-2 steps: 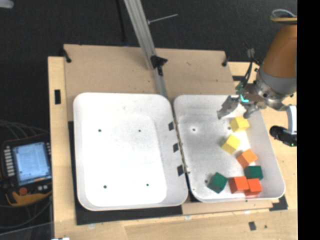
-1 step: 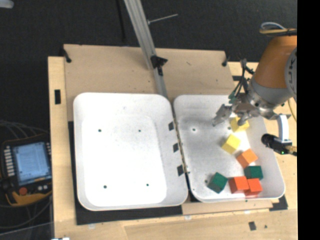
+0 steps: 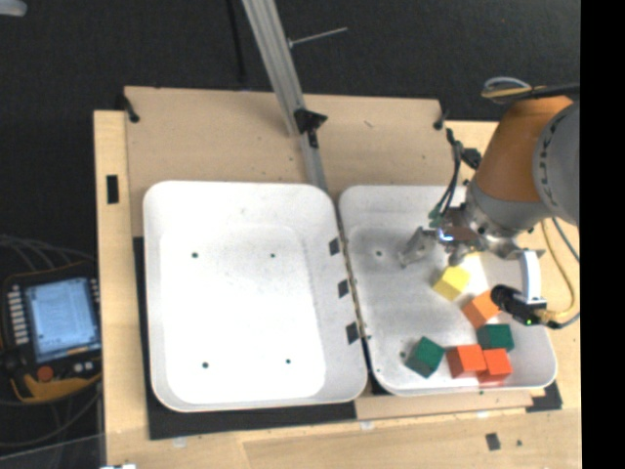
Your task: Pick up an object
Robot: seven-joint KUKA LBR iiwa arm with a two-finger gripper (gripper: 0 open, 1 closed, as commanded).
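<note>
Far left, off the bench: a pendant with a lit screen, no part in the job. Next, at 9 o'clock on the bench, the left bin, holding no blocks to pick from.

Then the right bin, with all the candidates gathered toward its 4 to 5 o'clock corner. Leftmost of them a green block, at 6 o'clock from the gripper. Just beside it, at its 3 o'clock, a red-orange pair side by side against the near rim. Higher, toward the bin's middle right, a yellow block, lying loose on the floor. At 4 o'clock from that, an orange block, and below it a dark green block touching the pair.

Gripper low over the bin at about 1 o'clock from its centre, just at 11 o'clock from the yellow block, near it but apart. Cannot tell whether released or clenched; too blurred and dark. Nothing visibly caught in it.

Arm entering at 3 o'clock, orange band above the wrist.

Judged progress: early. Approach made, no block lifted; every block resting in the bin. Left to do: settle on the nearest piece, likely the yellow, close on it and raise it clear.
</note>
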